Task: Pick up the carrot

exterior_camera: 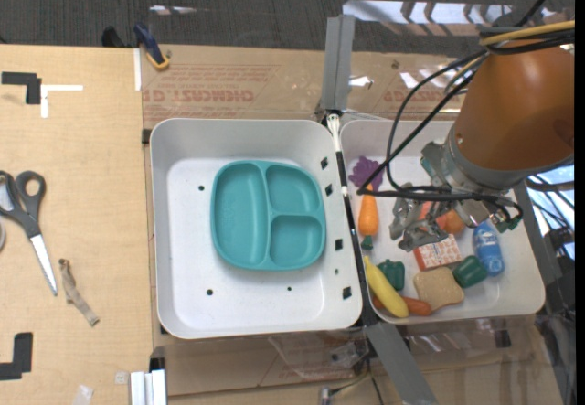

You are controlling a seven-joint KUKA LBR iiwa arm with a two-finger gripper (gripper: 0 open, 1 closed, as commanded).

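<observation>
A grey KUKA arm with a broad orange band reaches in from the right and hangs over the right-hand shallow white bin, its metal two-finger gripper low among a heap of plastic toy food; whether the gripper is wide, narrow or closed on anything cannot be told from here, with the wrist and black cables crossing it. The small orange toy carrot with a green top lies just to the gripper's left, close to the bin's left wall, apart from the tool. Beyond the carrot, up and to the gripper's left, sits a purple toy piece. Below and left of the gripper lie a green toy pepper and a yellow toy banana; straight below it rests a tan slice of toy bread and a red-and-white carton; to its right stands a small blue bottle. Well off to the gripper's left, the other white bin holds a teal three-compartment plastic plate
</observation>
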